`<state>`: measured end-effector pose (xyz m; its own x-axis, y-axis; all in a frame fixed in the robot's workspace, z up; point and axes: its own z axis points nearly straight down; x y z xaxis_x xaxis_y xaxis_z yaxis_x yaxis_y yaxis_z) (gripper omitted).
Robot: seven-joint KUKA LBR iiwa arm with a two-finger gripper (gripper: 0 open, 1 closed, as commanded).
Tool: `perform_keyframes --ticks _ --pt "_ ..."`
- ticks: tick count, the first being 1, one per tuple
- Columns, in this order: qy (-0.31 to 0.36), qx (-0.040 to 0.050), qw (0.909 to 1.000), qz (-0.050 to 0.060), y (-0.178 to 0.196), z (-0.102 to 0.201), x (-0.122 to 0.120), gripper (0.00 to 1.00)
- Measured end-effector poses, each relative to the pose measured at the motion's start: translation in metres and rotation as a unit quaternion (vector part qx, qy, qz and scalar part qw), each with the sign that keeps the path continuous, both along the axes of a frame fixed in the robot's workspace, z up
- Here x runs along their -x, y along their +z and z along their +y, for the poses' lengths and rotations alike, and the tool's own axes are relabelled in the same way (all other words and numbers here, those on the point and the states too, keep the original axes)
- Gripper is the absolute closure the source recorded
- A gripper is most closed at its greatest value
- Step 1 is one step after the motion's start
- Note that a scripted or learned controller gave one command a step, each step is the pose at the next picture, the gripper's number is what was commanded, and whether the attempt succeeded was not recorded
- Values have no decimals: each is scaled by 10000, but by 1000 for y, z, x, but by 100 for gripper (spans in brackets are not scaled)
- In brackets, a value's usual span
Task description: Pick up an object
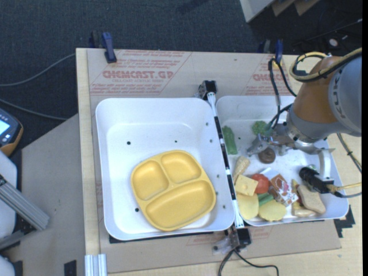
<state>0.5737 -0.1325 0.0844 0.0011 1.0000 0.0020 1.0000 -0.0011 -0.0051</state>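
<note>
My gripper (263, 146) reaches into the right bin (247, 109) from the right, its metal fingers low over a small brown round object (267, 154). A green leafy toy (260, 127) lies just behind the fingers. Toy food is heaped at the bin's front: a yellow cheese wedge (246, 185), a red tomato piece (261, 182), a yellow potato-like piece (272, 211), a corn piece (241, 167), a bread slice (311, 200) and a red-and-white piece (280, 187). A green pickle (230, 140) lies along the bin's left wall. Nothing shows between the fingers.
The left bin (115, 125) holds a yellow three-compartment plate (172, 190). A black clip (207, 88) sits where the bins meet at the back. Blue clamps (107, 46) hold the bench board. Yellow and black cables (305, 65) loop above the arm's orange band (313, 99).
</note>
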Motion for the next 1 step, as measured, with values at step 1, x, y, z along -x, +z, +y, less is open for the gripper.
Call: perform_keyframes --ticks 1 --pt "7 9 10000 -25 10 0 -2 100"
